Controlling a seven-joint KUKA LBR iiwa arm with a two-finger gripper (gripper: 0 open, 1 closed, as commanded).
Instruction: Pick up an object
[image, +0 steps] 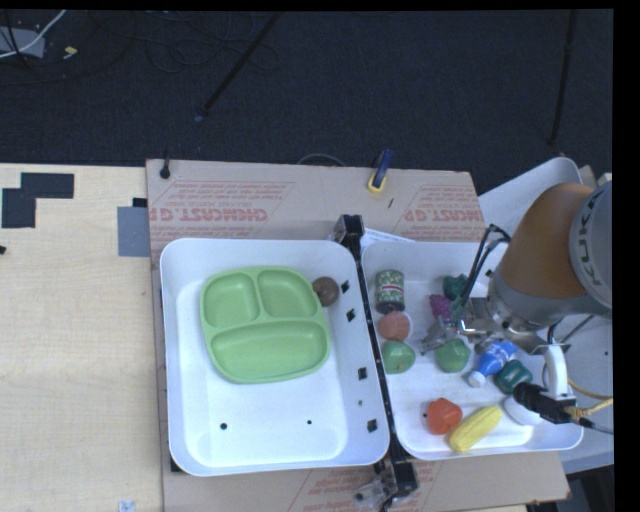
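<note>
My gripper (447, 335) hangs low over the middle of the right bin (415, 445), reached in from the right on the grey arm with the orange band (540, 245). Right below it lies a green round object (453, 356), touching or nearly touching it. A purple item (440, 304) and a teal item (456, 287) sit just behind the gripper. Left of it are a small can (389, 290), a peach ball (394, 325) and a green ball (398, 356). A blue-and-white bottle (489, 362) lies to its right.
Near the right bin's front lie a red-orange piece (443, 415), a yellow corn cob (474, 427) and a dark green piece (513, 376). The left bin (190, 420) holds a green divided plate (265, 323) and a brown ball (325, 290). A black divider (372, 340) separates the bins.
</note>
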